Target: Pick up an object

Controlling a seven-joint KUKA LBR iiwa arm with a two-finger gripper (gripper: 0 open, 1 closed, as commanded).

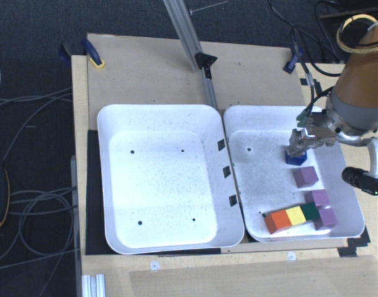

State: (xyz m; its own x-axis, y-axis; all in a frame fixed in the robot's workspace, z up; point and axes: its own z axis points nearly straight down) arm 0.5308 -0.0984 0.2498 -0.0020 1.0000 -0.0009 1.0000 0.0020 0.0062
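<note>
Low over the right bin (250, 228), the claw (296, 148) sits directly on top of a small blue block (296, 159), whose lower edge peeks out beneath the metal tips. From this slanted view I cannot tell whether the tips are spread or pressed together, nor whether the block sits between them or merely under them.

The blue block lies in the upper right part of the right bin, apart from the rest. Just below it is a purple cube (305, 176), near but not touching. Further toward the bin's near corner sit two more purple blocks (323, 208), crowded against a striped bar (292, 217) coloured orange, yellow and green. The left bin (164, 119) holds nothing that can be made out.

What could go wrong, as a judgement: if the tips have landed on the block's top instead of either side, closing would pinch air or push the block away across the slick bin floor. An off-centre grip could let the block twist and drop on lifting. The purple cube is close enough that a sliding blue block might knock it.

The arm (359, 79) comes in from the right, its orange band high and its grey wrist bent down and leftward, so the claw points steeply into the bin. A dark fitting juts out beside the wrist over the bin's right rim.
</note>
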